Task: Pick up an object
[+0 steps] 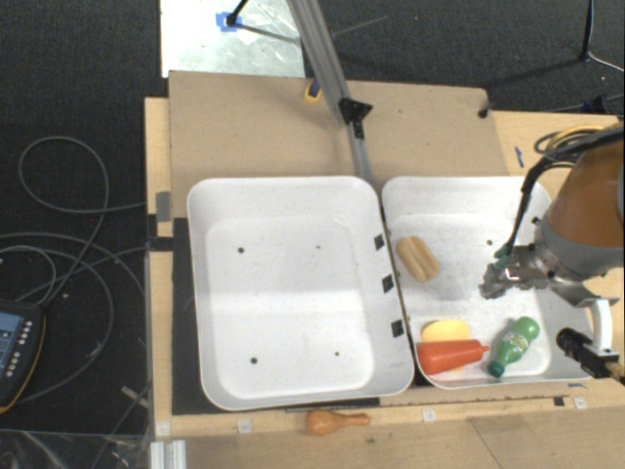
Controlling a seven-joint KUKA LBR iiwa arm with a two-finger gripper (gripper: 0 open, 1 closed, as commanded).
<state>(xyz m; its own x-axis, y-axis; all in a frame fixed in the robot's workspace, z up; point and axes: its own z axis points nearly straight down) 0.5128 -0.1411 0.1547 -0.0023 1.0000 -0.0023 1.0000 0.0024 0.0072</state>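
1. Where the right bin (459, 213) holds the candidate objects, a green bottle (513, 345) lies tilted near the front edge, just beside an orange carrot-like piece (451, 356) and a yellow piece (444, 331) that touch each other.
2. A tan, bread-like roll (417, 258) lies apart by the bin's left wall.
3. The claw (500, 277) hangs over the right bin, above the bottle; whether it is open or closed I cannot tell.
4. The left bin (283, 291) adjoins it; a tan pear-shaped thing (335, 420) lies on the surface (254, 125) in front.
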